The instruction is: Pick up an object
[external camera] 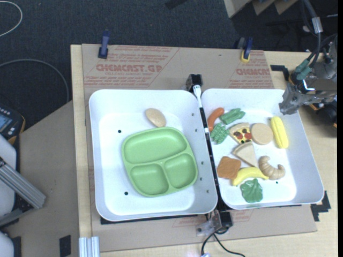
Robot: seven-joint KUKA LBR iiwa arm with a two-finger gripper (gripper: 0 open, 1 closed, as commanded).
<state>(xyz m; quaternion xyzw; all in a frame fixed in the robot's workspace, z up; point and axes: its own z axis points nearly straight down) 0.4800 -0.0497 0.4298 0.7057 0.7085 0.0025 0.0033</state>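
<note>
While the gripper (pixel 288 107) hangs at the right bin's (pixel 308 159) upper right corner, I cannot tell how its jaws stand. Toy foods fill that bin; a green tray (pixel 159 161) sits lower left

Grey metal claw (pixel 289 105) (dark cables above), teal fittings, orange accents.
</note>
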